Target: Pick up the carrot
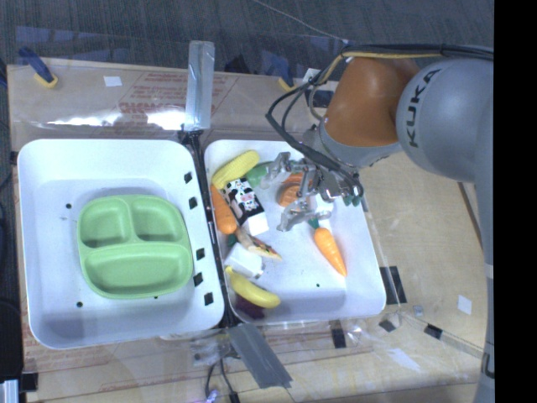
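The carrot [331, 250], orange with a green top, lies loose on the floor of the right bin [361, 296], toward its right side, pointing down-right. My gripper [287, 191] hangs just up-left of it, over the middle of that bin. It stands open, one metal finger [280, 165] toward the bin's back and the other [293, 217] close to the carrot's green end. A small orange piece [291, 196] sits in the gap between the fingers. The carrot itself is not held.
A second orange carrot-like piece [224, 214] lies along the right bin's left wall, with a yellow banana [235, 168], a cow-print carton [245, 198], another banana [254, 292] and small food toys nearby. A green divided plate [132, 246] sits in the left bin [33, 225].
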### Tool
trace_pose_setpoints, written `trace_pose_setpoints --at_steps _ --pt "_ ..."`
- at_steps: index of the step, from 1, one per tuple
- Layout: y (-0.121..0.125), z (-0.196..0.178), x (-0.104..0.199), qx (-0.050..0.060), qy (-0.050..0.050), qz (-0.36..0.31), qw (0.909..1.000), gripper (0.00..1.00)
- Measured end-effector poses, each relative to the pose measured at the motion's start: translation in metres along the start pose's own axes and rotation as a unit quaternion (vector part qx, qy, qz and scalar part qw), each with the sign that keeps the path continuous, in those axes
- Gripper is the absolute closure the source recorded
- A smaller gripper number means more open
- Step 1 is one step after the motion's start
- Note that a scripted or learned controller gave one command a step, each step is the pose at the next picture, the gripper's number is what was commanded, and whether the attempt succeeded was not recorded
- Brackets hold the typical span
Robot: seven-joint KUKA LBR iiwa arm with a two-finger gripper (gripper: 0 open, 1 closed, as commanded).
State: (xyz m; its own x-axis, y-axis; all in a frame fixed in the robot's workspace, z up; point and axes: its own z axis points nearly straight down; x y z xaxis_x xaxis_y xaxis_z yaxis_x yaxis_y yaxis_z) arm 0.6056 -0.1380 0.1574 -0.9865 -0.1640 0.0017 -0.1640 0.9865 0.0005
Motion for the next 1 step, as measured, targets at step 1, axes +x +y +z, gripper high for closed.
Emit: trace_pose_setpoints --at_steps 1 --pt "-0.0357 0.0678 0.0392 -0.001 0.001 -0.049 0.9988 0.0"
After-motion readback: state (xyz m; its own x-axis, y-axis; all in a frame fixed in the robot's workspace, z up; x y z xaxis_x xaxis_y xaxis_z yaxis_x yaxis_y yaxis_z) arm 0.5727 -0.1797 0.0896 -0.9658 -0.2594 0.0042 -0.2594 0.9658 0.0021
